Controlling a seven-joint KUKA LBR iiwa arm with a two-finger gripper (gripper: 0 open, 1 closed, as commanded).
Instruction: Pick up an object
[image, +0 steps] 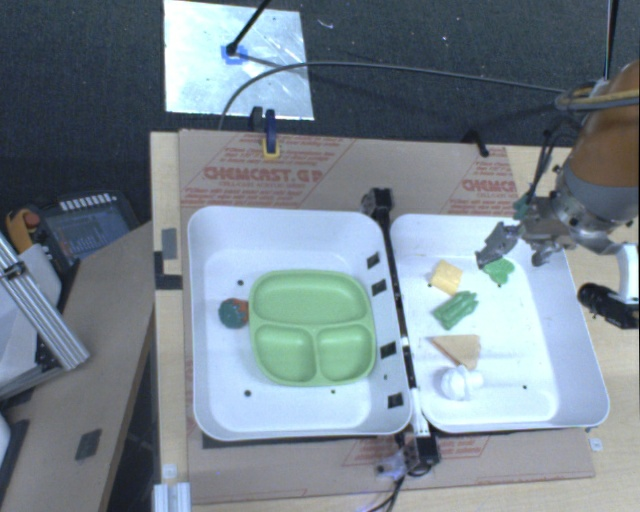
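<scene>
In the right bin (570, 330) lie a yellow block (446, 275), a green ridged piece (455, 309), a tan wedge (457, 349) and a small white object (459, 383). A small bright green item (499, 270) sits at the bin's upper middle. My gripper (520, 252) hovers over the right bin's back part, open, and its left fingertip (495, 247) is just above the small green item. Nothing shows between the fingers. The grey and orange arm (605, 150) enters from the right.
The left bin (205, 300) holds a green divided plate (310, 327) and a small teal-and-brown ball (233, 313) beside the plate's left edge. A black divider with clips (388, 290) runs between the bins. A cable arcs over the back of the bench.
</scene>
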